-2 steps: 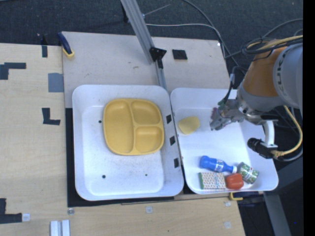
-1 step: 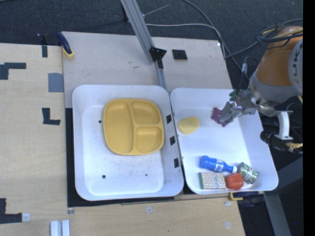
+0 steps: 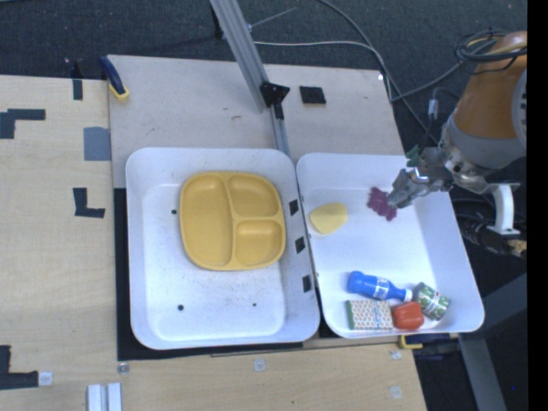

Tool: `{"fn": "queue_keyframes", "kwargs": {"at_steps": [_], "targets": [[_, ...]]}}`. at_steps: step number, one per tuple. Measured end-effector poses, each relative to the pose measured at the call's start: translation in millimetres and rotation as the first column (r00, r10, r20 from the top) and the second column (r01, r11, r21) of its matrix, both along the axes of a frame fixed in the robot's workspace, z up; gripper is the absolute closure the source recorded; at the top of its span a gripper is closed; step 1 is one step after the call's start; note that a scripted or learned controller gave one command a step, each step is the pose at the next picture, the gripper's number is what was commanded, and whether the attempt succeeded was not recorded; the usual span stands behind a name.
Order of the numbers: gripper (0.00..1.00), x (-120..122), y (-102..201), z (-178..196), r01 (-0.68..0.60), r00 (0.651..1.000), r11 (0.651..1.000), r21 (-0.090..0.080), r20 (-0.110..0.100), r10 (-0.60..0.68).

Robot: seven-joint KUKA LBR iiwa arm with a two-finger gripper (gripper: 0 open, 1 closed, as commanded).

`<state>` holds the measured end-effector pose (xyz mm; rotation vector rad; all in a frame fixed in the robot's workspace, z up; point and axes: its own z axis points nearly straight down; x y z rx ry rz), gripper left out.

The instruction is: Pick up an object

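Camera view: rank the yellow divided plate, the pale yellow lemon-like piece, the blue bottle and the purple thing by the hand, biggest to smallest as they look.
1. Yellow divided plate
2. Blue bottle and pale yellow lemon-like piece: too alike to rank
3. Purple thing, partly hidden by the hand

My arm (image 3: 495,101) is a rounded, smooth-shelled limb, its broad last segment wrapped in a dull orange band with pale grey casing showing at the outer side. Below the orange the wrist narrows into a grey metal flange, a cluster of small dark and silvery fittings with a touch of green at one edge. My tool (image 3: 402,192) is a compact grey metal piece, angular and darker at its tip. Thin black cables loop above my orange segment, and a white curved bracket sits beside the wrist.
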<state>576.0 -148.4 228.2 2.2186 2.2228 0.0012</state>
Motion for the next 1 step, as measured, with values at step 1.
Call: {"fn": "queue_keyframes", "kwargs": {"at_steps": [1], "targets": [[1.0,-1.6,60.9,-0.4,-0.005,1.0,1.0,0.002,-0.002,0.005]]}}
